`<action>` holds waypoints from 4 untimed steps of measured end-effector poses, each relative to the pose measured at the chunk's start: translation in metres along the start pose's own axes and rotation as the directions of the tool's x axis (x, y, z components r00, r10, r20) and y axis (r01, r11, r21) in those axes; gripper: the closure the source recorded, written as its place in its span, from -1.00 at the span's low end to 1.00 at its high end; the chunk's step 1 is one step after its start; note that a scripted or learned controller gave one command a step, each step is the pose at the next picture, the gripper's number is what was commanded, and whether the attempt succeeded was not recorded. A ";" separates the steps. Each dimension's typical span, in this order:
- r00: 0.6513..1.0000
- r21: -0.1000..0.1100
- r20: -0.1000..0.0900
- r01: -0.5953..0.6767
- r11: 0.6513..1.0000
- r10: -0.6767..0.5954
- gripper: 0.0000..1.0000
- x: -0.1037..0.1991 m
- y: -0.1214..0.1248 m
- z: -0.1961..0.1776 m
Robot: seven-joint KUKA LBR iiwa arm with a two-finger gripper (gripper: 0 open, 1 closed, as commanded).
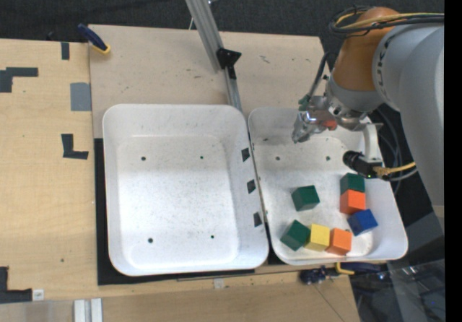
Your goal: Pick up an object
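Note:
The right bin [278, 147] holds several small blocks in its near half. A green cube [305, 197] lies alone near the middle. A green block [295, 234], a yellow block [319, 236] and an orange block [339, 240] form a row at the front. A green block [352, 183], an orange block [353, 201] and a blue block [362, 221] line the right side. My gripper [302, 130] hangs over the far part of the right bin, above and apart from the blocks. Nothing shows between its fingers.
The left bin [173, 183] sits beside the right one, their rims touching. A slanted metal pole [206, 17] crosses the bench behind the bins. The grey arm with its orange band [361, 61] comes in from the right.

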State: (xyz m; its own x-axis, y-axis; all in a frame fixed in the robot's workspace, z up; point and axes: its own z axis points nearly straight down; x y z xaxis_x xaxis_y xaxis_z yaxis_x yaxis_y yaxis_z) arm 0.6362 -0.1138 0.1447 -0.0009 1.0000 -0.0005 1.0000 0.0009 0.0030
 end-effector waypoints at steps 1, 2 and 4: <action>1.000 -0.002 0.001 0.000 1.000 0.000 1.00 -0.002 0.001 -0.064; 1.000 -0.002 0.001 0.001 1.000 -0.001 1.00 -0.005 0.008 -0.108; 1.000 0.005 -0.002 0.006 1.000 -0.006 1.00 0.101 -0.031 -0.100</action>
State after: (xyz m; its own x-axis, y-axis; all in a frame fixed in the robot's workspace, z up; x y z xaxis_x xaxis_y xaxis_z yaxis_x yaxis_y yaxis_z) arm 0.6048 -0.0127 0.2450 -0.0066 1.0000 0.0020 1.0000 0.0066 -0.0021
